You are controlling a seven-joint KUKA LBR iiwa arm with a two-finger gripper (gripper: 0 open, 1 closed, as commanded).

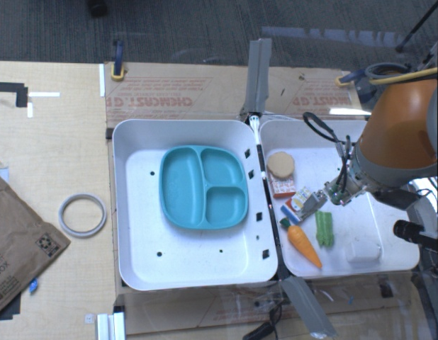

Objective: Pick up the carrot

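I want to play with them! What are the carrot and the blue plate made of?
The carrot looks like toy plastic: even orange, smooth, slightly shiny, though soft foam is possible. The blue plate looks like moulded plastic: one flat teal colour, rounded edges, three pressed-in sections, a dull sheen.

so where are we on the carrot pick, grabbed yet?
Not yet. Done: the arm has reached into the right bin, and the gripper sits low among the items there. In hand: nothing visibly; the carrot lies on the bin floor just below the gripper, beside the green piece, apart from it. Left: get onto the carrot, close on it and lift.
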